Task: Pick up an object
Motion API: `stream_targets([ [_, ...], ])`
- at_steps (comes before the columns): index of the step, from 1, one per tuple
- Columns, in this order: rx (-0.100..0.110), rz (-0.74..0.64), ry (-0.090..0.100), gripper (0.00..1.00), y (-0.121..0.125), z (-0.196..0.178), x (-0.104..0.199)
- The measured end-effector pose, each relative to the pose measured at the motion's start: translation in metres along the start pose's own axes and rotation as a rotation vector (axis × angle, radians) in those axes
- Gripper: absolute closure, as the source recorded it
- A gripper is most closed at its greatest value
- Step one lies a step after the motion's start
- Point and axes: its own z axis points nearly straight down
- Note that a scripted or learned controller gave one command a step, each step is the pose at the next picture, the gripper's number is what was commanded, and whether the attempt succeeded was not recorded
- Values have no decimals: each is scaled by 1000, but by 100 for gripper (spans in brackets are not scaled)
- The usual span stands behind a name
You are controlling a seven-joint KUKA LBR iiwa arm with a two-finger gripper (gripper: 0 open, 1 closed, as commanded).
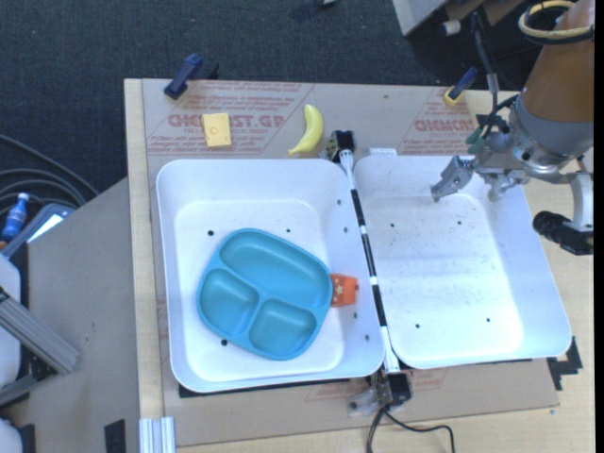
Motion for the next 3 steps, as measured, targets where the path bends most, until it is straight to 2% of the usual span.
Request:
stream_targets([
  [1, 2, 0, 0, 0, 69, 140, -31],
  [2, -5, -2, -2, 100, 71, 127, -31],
  [3, -4, -2, -2, 0, 71, 127, -30],
])
